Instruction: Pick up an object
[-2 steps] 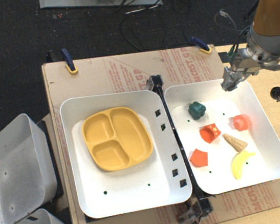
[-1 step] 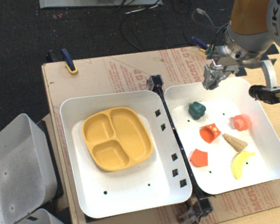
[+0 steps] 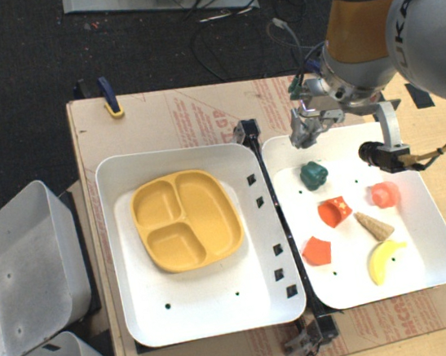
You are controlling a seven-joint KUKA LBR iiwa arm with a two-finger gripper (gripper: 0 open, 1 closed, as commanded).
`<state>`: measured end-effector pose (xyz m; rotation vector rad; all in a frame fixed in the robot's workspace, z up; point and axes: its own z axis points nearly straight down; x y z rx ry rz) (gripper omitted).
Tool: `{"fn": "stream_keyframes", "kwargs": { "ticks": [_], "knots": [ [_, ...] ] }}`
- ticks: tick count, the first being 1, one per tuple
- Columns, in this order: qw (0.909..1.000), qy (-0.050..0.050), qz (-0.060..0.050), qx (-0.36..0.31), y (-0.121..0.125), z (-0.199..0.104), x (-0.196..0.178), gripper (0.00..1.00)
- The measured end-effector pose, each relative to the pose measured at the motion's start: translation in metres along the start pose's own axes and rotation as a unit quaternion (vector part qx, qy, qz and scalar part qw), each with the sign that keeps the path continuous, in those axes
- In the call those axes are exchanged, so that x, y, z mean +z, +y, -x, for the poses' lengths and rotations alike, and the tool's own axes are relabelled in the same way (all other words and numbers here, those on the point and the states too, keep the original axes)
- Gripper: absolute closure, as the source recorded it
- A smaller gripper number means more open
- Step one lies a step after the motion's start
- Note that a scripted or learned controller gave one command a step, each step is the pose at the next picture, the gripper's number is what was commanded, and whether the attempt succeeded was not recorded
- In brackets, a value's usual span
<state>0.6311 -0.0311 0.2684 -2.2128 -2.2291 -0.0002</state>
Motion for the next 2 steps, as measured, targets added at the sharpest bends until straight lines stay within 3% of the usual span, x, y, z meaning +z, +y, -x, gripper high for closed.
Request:
{"fn": "stream_keyframes", "kwargs": {
  "ticks": [2],
  "knots": [
    [1.0000,0.000,-0.001,0.000,0.007,-0.099,0.028,1.00]
  ]
}}
